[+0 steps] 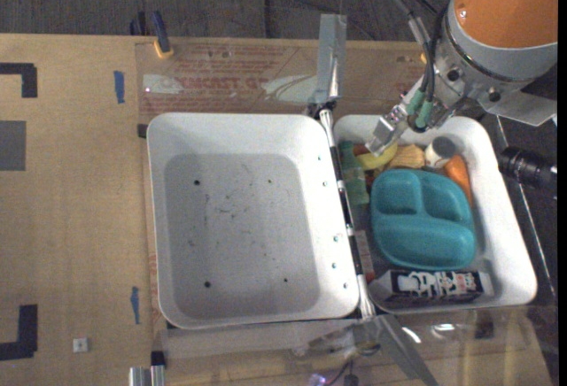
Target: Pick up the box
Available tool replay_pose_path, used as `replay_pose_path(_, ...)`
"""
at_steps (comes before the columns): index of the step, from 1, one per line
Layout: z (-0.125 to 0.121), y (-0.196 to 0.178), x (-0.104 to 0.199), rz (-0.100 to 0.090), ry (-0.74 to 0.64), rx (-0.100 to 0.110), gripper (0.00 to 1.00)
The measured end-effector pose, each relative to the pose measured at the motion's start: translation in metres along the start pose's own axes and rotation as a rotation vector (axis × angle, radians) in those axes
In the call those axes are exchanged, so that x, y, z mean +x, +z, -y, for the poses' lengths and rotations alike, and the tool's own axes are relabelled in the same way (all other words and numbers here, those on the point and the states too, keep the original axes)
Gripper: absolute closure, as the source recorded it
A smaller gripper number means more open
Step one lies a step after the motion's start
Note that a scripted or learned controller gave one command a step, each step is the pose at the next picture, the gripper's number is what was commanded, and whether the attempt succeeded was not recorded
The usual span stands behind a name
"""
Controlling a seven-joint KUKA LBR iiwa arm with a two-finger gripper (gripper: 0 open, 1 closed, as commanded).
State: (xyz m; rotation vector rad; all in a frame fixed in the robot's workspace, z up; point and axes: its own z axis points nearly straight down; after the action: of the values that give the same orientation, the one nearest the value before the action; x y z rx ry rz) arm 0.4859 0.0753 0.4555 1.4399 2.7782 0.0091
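Note:
The box (pixel 440 284) is long and black-and-white with printed lettering. It lies flat along the near wall of the right bin (pixel 514 225). My gripper (pixel 387 135) hangs over the far left corner of that bin, just above a yellow banana (pixel 392 158), well away from the box. The grey and orange arm (pixel 500 3) comes down from the upper right and hides part of the bin's far edge.
A teal divided plate (pixel 421 219) fills the middle of the right bin, just behind the box. An orange item (pixel 458 173) and green pieces (pixel 354 181) lie near the banana. The left bin (pixel 168 145) sits alongside, and a metal bracket (pixel 330 57) stands between the bins at the back.

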Motion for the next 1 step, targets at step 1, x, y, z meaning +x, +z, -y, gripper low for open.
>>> replay_pose_path(1,-0.0018,-0.011,0.0,0.003,-0.002,-0.005,1.0)
